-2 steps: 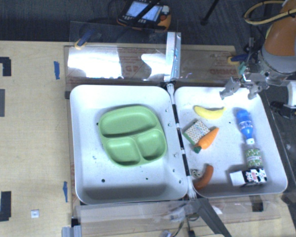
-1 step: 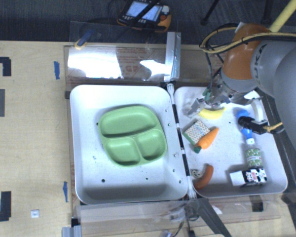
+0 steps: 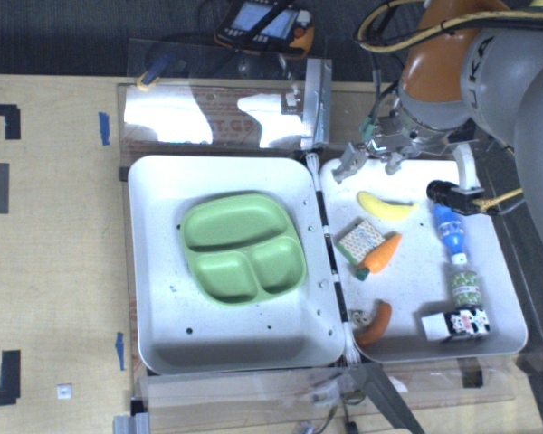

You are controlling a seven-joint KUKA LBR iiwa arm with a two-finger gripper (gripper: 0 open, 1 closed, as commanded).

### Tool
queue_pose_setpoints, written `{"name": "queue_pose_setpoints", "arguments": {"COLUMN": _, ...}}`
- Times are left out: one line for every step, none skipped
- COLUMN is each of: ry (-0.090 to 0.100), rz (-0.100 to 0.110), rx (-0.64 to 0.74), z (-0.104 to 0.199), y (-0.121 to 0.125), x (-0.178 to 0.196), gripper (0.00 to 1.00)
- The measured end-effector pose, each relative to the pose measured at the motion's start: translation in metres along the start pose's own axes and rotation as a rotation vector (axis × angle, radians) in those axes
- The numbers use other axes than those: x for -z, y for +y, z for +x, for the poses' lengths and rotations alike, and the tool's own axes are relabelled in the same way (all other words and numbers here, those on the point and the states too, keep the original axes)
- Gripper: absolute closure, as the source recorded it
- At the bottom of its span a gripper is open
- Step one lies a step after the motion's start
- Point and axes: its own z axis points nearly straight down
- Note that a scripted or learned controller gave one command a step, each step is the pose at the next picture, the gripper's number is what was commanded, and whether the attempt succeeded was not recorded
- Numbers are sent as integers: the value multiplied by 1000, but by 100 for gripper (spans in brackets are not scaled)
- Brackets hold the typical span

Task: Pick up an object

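The hand (image 3: 373, 157) hangs over the far edge of the right bin (image 3: 507, 319), its 2 fingers spread and holding nothing. The banana (image 3: 385, 206) lies just below it, near the carrot (image 3: 381, 253) and a checkered packet (image 3: 359, 239). I think the banana is the nearest choice. To do it well, the hand should come down straight and close across the narrow middle, not touching the packet.

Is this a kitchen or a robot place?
Most likely a robot lab, not a kitchen. A grey robot arm reaches over two white bins, and the food is toys: a banana and a carrot.
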Motion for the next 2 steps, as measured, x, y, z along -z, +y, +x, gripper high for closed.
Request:
{"name": "queue_pose_setpoints", "arguments": {"ry": 0, "rz": 1, "rx": 64, "z": -55, "y": -10, "x": -97, "gripper": 0}}
{"name": "queue_pose_setpoints", "arguments": {"ry": -1, "rz": -3, "rx": 64, "z": -55, "y": -9, "x": -86, "gripper": 100}}
